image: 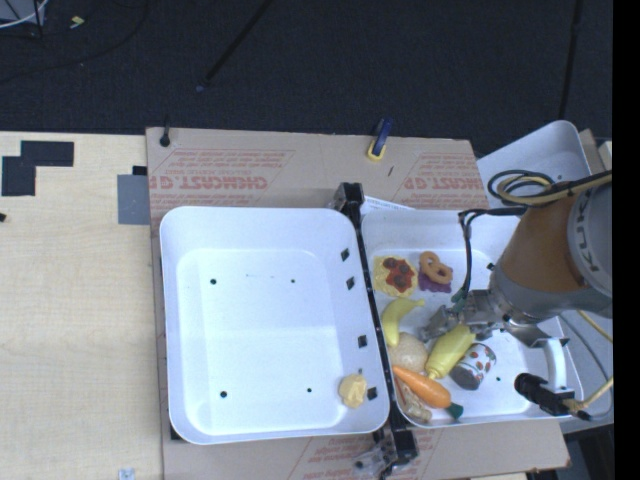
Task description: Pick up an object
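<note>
Lower right in the frame, we see the gripper [452, 320] over a smooth yellow bottle [449, 351]; we cannot tell how its jaws stand.

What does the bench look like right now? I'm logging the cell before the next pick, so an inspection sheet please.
Surface: cardboard sheet under two white bins.
Job's things: right bin holds banana, carrot, yellow bottle, toy foods; left bin holds one yellow lump.
Clutter: yellow-blue clamp at the cardboard's far edge.
Grippers: gripper low over the right bin's pile.
Cables: black loop on the arm.
Surroundings: dark floor, wooden tabletop.
</note>
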Available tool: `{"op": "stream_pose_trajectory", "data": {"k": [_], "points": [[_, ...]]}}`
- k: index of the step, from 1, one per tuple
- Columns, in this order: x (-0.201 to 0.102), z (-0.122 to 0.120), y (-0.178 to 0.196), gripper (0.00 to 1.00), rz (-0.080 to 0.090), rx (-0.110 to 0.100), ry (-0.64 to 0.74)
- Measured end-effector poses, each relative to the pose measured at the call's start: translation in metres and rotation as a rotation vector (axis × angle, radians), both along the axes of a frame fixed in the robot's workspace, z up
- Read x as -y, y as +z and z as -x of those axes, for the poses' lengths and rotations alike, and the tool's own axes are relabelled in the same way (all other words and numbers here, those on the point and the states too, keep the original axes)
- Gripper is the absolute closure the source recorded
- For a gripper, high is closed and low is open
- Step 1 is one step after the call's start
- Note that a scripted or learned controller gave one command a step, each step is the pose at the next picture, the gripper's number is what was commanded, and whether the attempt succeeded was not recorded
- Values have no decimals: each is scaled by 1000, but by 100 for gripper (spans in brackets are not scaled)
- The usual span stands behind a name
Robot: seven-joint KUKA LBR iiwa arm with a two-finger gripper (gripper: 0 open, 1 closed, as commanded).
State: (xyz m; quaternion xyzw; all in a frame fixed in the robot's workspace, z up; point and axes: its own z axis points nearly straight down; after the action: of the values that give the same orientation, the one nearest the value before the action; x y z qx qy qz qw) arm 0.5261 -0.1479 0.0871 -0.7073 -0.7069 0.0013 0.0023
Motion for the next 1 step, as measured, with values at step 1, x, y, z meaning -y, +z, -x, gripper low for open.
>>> {"op": "stream_pose_trajectory", "data": {"k": [1], "points": [[1, -3, 13, 100, 0, 7, -3]]}}
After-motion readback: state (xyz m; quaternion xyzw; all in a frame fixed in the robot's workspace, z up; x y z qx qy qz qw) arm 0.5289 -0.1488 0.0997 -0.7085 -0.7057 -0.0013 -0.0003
